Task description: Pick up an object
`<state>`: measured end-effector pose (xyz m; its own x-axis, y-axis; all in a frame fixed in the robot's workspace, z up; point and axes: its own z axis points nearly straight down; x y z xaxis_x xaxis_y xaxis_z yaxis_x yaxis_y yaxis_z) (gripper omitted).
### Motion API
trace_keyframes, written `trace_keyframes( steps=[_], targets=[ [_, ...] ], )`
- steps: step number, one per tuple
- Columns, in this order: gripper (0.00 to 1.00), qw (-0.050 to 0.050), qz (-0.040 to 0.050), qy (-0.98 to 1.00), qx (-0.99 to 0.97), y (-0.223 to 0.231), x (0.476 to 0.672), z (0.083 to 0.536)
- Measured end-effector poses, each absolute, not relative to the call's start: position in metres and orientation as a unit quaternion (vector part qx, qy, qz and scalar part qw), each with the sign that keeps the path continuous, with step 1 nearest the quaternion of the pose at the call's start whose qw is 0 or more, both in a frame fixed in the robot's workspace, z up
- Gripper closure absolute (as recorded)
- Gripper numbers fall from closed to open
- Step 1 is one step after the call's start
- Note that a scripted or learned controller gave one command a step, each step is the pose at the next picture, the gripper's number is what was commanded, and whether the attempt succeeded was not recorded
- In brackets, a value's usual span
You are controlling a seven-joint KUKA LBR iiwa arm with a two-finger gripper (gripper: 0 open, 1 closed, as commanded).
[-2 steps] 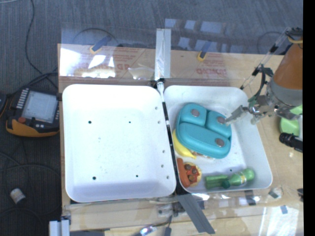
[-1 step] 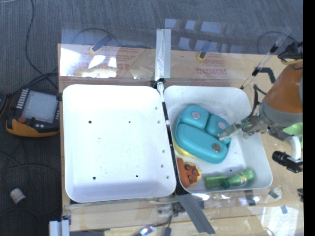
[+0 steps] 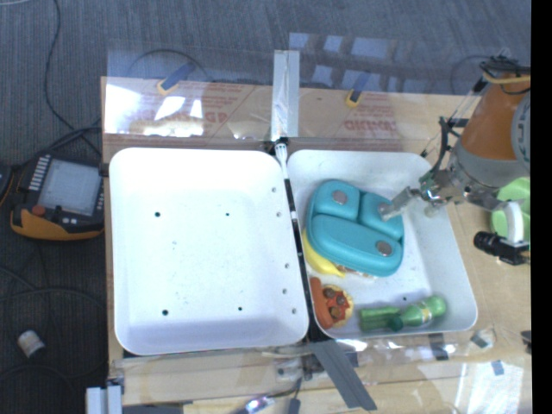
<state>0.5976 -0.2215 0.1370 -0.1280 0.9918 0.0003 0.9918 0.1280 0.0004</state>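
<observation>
Arm over right bin [image 3: 461,274], nothing lifted yet.

Gripper [image 3: 392,207] low at the right edge of the teal case [image 3: 354,227], seemingly touching; finger state impossible to tell, too blurred. Beside the case: yellow piece [image 3: 321,264], orange toy [image 3: 332,303], green bottle [image 3: 404,314], all resting in the bin. Left bin [image 3: 121,231] alongside. Grasp and lift still to do.

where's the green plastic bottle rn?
The green plastic bottle lies on its side along the near edge of the right white bin, just below the teal plastic case and right of the small orange toy.
</observation>
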Motion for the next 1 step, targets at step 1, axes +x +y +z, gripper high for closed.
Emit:
trace_keyframes(
  steps=[1],
  targets=[
    [0.0, -0.002, -0.0006, 0.751, 0.66, -0.2224, 0.5104, 0.1348]
  ],
)
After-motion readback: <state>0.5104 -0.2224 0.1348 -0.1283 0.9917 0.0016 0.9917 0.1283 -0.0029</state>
